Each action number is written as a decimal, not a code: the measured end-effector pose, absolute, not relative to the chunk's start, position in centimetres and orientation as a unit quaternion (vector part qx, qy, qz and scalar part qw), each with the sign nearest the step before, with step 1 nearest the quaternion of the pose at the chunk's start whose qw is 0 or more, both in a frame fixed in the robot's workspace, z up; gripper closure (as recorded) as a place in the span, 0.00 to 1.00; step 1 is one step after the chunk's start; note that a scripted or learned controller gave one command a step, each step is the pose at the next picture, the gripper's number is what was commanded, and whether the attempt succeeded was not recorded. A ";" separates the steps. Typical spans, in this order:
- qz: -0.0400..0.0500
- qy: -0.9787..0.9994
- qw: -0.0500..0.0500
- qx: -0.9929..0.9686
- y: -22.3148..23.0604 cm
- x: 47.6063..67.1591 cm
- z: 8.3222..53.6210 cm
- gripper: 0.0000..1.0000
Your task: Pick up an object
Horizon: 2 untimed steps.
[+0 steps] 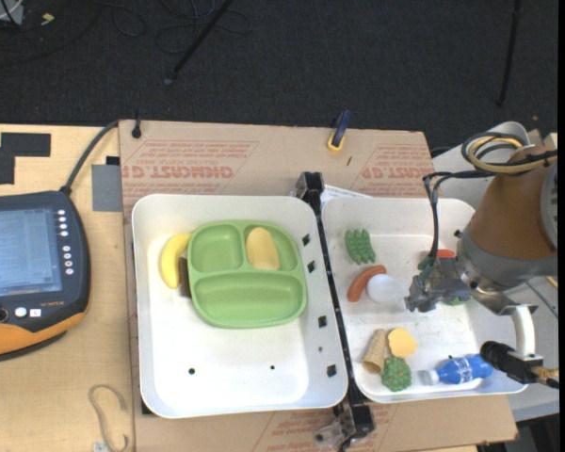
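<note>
Control pendant (24, 262): lies at the far left of the bench, screen lit, orange edge along its lower side, well apart from both bins.
Cardboard sheet (217, 163): lies under both bins, red print facing up.
Left bin (226, 375): white and shallow; its lower half is bare apart from a few small dark specks.
Banana (172, 259): yellow, lying in the left bin, touching the left edge of the green tray.
Green tray (245, 295): divided plate in the upper half of the left bin, two small compartments above one large one.
Yellow piece (262, 248): sits in the tray's upper right compartment.
Right bin (400, 219): white, just beside the left bin, holding the small toy foods.
Green ridged item (361, 246): upper left part of the right bin, apart from the rest.
Red sausage (363, 282): below the green ridged item, touching the white ball.
White ball (383, 288): near the bin's middle, just left of my gripper.
Cone piece (374, 348): tan, near the lower edge, beside the yellow disc.
Yellow disc (401, 343): touching the cone piece, just above the green leafy piece.
Green leafy piece (395, 374): at the bin's lower edge.
Blue bottle (461, 371): lying on its side at the lower right of the bin.
My gripper (424, 295): low over the right bin's right half, near the white ball; whether my fingers are apart or together I cannot tell, and nothing shows between them.
My arm (508, 219): reaches in from the right, orange band above the wrist.
</note>
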<state>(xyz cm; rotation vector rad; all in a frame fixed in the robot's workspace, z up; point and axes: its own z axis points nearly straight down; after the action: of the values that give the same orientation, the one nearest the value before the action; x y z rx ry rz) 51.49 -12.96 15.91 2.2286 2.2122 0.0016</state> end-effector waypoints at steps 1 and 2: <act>0.001 0.707 0.000 0.707 -12.3 51.0 20.6 1.00; 0.000 0.707 0.000 0.707 -12.4 51.0 22.9 1.00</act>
<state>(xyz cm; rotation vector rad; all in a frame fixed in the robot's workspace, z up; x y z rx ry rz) 51.05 -12.40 22.86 2.2206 2.2226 0.0002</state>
